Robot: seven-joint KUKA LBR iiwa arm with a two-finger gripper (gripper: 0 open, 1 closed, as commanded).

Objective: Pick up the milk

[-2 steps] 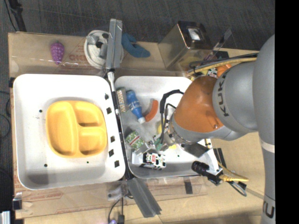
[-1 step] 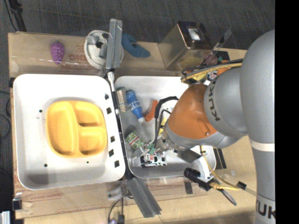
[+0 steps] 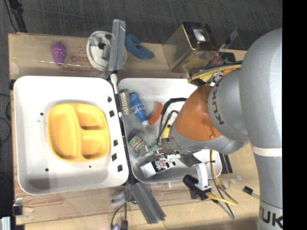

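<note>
Brown bench surface bears two white bins. In the right white bin [image 3: 144, 87], the small white milk carton [image 3: 160, 165] lies near the front wall, directly below the gripper [image 3: 168, 150]. Approach step; jaw state cannot be determined. Next: descend and close on the carton.

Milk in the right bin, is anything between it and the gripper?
Nothing visible does. The gripper sits directly above the milk by the right bin's front wall. The green packet lies beside it, the blue bottle farther back. The wrist hides the gap itself.
</note>
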